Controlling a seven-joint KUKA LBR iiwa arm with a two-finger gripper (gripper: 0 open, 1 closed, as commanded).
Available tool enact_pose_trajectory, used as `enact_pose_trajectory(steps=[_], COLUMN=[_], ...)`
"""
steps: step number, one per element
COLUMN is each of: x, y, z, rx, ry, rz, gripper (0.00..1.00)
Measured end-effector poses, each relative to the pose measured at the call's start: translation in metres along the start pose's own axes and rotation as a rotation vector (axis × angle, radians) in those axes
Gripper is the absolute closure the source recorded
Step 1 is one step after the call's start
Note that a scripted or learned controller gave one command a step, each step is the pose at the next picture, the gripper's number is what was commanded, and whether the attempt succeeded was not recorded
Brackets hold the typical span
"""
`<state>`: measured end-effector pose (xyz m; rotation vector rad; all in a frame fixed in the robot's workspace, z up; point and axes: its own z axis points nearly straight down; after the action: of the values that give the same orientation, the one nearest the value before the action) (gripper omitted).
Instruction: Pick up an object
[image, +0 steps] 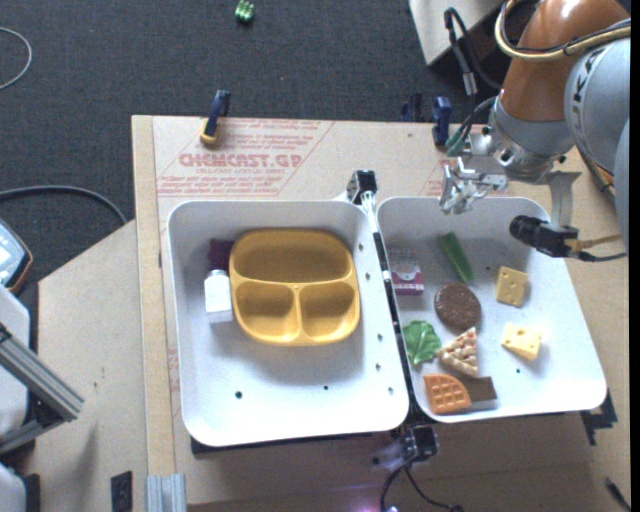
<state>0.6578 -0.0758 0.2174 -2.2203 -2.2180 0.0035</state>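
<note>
My gripper (457, 203) hangs over the far left corner of the right bin (580, 345), fingers pointing down with nothing between them. Below it in that bin lie a green strip (456, 257), a small red-and-white packet (405, 273), a brown round patty (458, 306), two yellow cheese blocks (512, 286) (522, 341), a green leaf (421, 342), a pizza slice (462, 351), an orange waffle (446, 393) and a brown bar (484, 389). The green strip lies nearest, just in front of the fingers.
The left bin (200, 395) holds a yellow divided tray (294, 285), with a white bottle (218, 294) and a dark purple item (220, 250) at its left side. A black cylinder (540, 234) on the arm juts over the right bin's far edge.
</note>
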Motion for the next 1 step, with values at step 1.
enact_pose_trajectory(steps=[1], x=[-0.0001], y=[0.0137], z=[-0.0004], rx=[-0.008], ry=[-0.003], rz=[-0.003], gripper=[1.0])
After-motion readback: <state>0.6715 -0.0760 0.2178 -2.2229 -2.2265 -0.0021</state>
